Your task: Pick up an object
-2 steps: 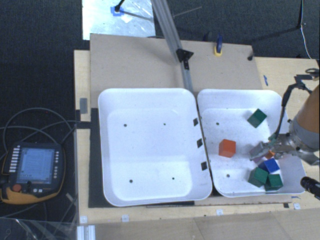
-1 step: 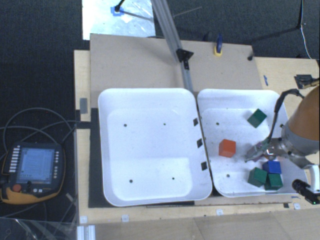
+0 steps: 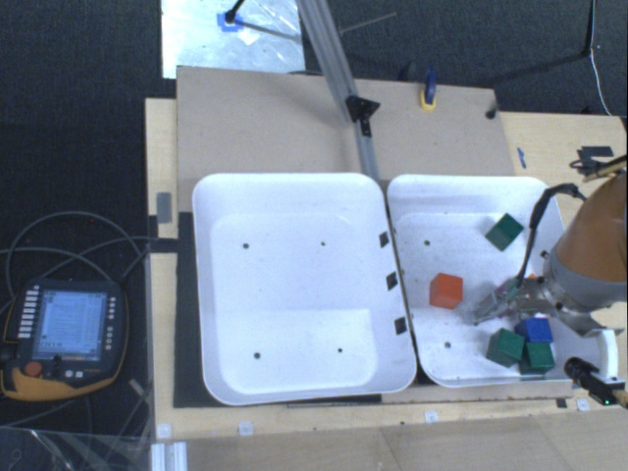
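Note:
The right bin (image 3: 432, 199) holds several blocks. An orange block (image 3: 445, 290) lies near its middle, and a green block (image 3: 505, 232) lies toward the back. A blue block (image 3: 537, 329) and two green blocks (image 3: 507, 346) (image 3: 539, 358) cluster at the front right corner. My gripper (image 3: 497, 304) hangs low over the bin floor, just right of the orange block and just above the blue and green cluster. The grey wrist and the arm's orange band (image 3: 599, 238) hide the bin's right side. I see no block held in the gripper.
The left bin (image 3: 211, 263) stands beside the right one, sharing a divider with black clips (image 3: 392, 281). A slanted metal pole (image 3: 334, 57) rises behind the bins. A teach pendant (image 3: 64, 337) lies on the floor at far left.

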### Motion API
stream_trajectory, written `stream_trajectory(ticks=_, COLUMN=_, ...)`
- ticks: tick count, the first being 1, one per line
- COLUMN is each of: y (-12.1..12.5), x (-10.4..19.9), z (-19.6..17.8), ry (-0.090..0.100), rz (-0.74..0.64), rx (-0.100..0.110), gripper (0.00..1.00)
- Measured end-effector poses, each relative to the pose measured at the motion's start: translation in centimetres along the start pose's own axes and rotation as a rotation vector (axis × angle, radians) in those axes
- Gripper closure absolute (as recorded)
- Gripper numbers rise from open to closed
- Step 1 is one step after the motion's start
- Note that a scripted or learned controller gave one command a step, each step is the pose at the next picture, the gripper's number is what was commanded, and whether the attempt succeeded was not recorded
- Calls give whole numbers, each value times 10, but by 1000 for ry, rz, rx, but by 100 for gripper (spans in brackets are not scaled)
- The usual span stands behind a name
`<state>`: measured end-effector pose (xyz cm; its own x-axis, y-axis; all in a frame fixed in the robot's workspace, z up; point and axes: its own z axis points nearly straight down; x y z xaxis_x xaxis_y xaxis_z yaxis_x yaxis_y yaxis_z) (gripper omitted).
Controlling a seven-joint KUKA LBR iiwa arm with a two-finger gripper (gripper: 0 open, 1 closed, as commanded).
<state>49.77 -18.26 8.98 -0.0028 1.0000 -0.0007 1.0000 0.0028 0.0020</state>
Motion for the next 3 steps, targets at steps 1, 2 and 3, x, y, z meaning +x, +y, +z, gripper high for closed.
stream_trajectory(ticks=1, y=1, x=0, z=-11, ry=0, rz=-2, rx=-2, gripper=100)
stream_trajectory(ticks=2, y=10, x=0, z=-74, ry=-2, rz=-3, rx=-7, gripper=100)
stream_trajectory(ticks=3, y=8, x=6, z=-121, ry=-2, rz=-3, rx=-6, gripper=100)
